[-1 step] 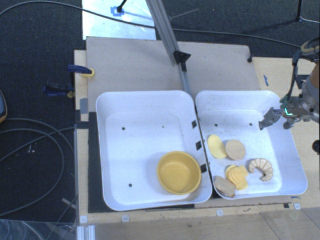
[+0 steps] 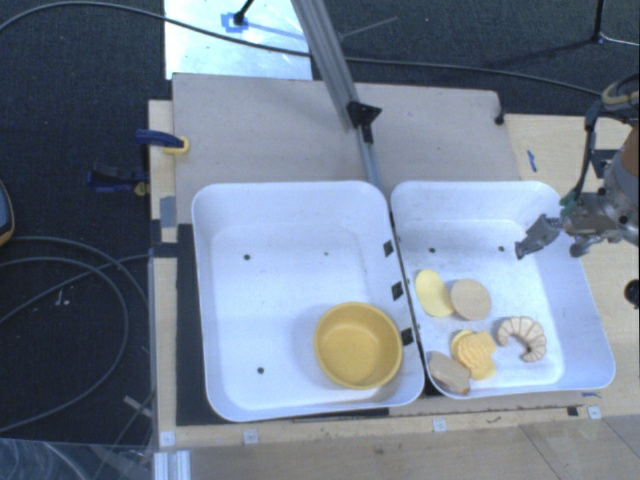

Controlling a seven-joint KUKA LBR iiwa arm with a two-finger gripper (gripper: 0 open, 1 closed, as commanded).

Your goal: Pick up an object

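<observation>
My gripper [image 2: 556,244] hangs over the right side of the right bin [image 2: 470,213], its fingers spread open with nothing between them. Below and left of it lie small food pieces on the bin floor: a pale yellow flat slice [image 2: 433,293], a tan round disc [image 2: 470,299], a curled croissant-like piece [image 2: 523,337], a yellow ridged piece [image 2: 476,354] and a tan bread-like lump [image 2: 448,373]. A yellow bowl [image 2: 358,344] sits upright in the left bin [image 2: 270,218], near its front right corner.
A grey slanted pole [image 2: 330,58] crosses above the bench and ends at the seam between the bins. Black clips [image 2: 392,290] line the shared wall. Blue and yellow clamps [image 2: 150,158] grip the bench's left edge. Cables lie on the floor to the left.
</observation>
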